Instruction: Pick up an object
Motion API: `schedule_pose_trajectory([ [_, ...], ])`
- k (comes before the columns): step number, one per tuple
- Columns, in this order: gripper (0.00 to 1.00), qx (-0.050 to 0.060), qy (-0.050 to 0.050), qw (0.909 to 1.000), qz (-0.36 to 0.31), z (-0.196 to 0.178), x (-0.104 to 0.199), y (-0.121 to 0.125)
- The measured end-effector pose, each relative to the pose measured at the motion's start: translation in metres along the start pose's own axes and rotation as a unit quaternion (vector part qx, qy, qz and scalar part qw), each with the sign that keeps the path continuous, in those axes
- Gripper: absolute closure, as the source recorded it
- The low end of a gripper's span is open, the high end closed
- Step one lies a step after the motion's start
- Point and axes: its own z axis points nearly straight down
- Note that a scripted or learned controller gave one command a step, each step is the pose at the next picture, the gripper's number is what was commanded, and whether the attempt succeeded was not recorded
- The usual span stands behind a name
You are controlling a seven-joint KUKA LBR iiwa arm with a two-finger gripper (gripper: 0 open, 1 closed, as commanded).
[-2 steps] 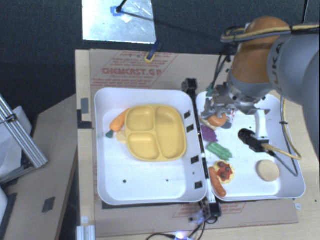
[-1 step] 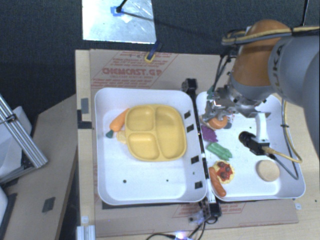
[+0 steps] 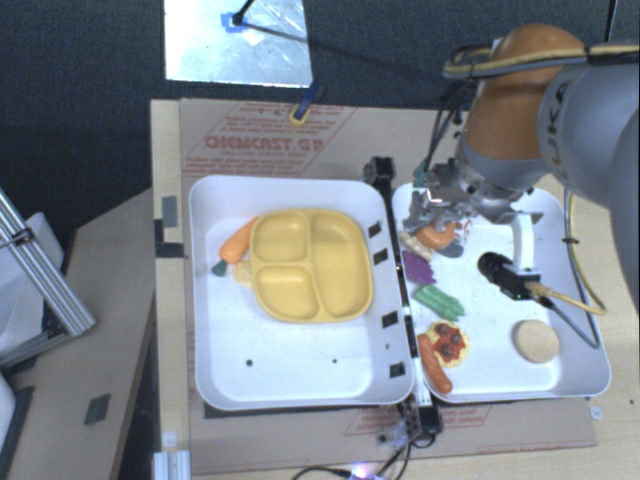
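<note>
Looking down at a slant, we see two shallow white bins side by side on a bench. The grey arm (image 3: 595, 128), with its orange band (image 3: 520, 83), reaches in from three o'clock and hangs over the right bin (image 3: 585, 368).

The gripper (image 3: 437, 208) sits low at about eleven o'clock in that bin. We cannot tell whether it is wide, narrow or holding anything, as the wrist hides it from above. Just under it, at its six o'clock, lies an orange and white toy piece (image 3: 437, 237); we cannot say whether the two touch.

Along the same bin's nine o'clock wall lies a purple piece (image 3: 417, 267). A green piece (image 3: 438, 301) lies just beyond it, toward five o'clock. At seven o'clock in the bin we find a toy pizza slice (image 3: 449, 342), with a toy sausage (image 3: 433, 360) touching its lower left edge. A tan round disc (image 3: 536, 340) rests alone at about five o'clock, well apart from the rest.

In the left bin (image 3: 300, 393) a yellow divided plate (image 3: 305, 265) fills the middle. A toy carrot (image 3: 237, 240) lies against its rim at ten o'clock.
</note>
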Motion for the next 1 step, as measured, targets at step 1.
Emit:
schedule_pose_trajectory([
  [1, 1.00, 0.002, -0.001, 1.0000, 0.002, 0.0108, -0.0067, -0.0168],
])
